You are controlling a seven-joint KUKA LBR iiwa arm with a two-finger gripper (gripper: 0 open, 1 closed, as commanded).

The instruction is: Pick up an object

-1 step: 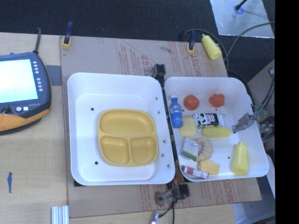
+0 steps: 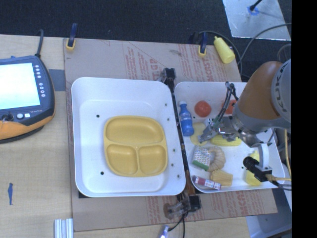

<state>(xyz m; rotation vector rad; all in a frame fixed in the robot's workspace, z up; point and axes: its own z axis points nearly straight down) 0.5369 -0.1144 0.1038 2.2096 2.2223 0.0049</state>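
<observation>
The gripper (image 2: 210, 133) hangs low over the middle of the right bin (image 2: 190, 90), metal fingers pointing toward the bin's left wall; whether they are spread or closed cannot be told, and nothing shows between them. Just below it lies a round tan bun-like object (image 2: 217, 157) beside a small green-and-white packet (image 2: 201, 157), whose print is too small to read. A flat yellow piece (image 2: 227, 142) lies partly under the wrist. Near the left wall a blue bottle (image 2: 186, 120) with a white cap lies lengthwise, and a red-orange ball (image 2: 202, 108) sits toward the far edge. Along the near edge rest a pale yellow block (image 2: 221, 178) and a thin red-and-white tube (image 2: 207, 183). The left bin (image 2: 81, 133) holds a yellow three-compartment tray (image 2: 135, 146) at its centre. A teach pendant (image 2: 22, 95) rests at the bench's left edge.
</observation>
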